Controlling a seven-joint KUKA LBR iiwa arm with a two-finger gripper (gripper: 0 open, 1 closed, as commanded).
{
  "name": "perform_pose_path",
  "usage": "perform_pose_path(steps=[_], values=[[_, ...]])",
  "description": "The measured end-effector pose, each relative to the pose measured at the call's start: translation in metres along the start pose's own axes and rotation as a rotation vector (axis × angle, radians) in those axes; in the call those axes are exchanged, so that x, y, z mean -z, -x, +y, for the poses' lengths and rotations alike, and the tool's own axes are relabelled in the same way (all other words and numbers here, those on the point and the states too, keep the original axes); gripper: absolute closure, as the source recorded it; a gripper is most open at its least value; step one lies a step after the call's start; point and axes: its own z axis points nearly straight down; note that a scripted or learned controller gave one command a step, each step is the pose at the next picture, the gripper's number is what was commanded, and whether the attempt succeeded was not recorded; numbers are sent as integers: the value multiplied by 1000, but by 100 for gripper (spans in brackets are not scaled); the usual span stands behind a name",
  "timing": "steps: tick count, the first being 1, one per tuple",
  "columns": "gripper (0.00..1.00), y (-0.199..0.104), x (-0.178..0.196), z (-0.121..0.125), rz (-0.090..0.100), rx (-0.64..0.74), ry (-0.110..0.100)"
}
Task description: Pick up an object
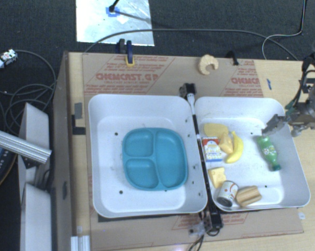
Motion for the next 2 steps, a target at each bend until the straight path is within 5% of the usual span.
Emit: perform_pose_path(steps=[1, 2], values=[[0, -11, -91, 38, 1, 1, -3], [0, -22, -180, 45, -4, -2, 2]])
